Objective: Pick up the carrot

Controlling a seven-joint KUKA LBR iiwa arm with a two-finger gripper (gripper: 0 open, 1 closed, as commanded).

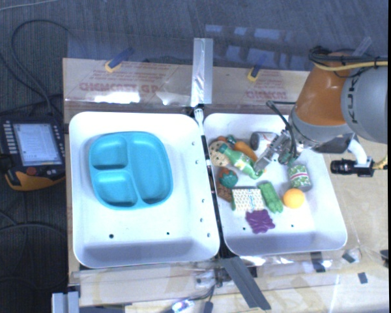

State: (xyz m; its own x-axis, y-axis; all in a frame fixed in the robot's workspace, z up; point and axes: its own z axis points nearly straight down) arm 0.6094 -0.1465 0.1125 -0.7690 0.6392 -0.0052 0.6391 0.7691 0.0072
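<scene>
The carrot (245, 149), a short orange piece with a green top, lies in the upper left part of the right bin (326, 230) among other toy foods. My gripper (267, 160) hangs low over the bin just right of the carrot, angled down and to the left, its tip close to a green bottle-shaped toy (242, 163). Nothing is visibly held.
The right bin also has an orange ball (294, 198), a green and red can (299, 175), purple grapes (260, 221), a green pickle (269, 195), a checkered box (247, 199) and a brown cookie (216, 152). A blue divided plate (129, 168) sits in the left bin (85, 240).
</scene>
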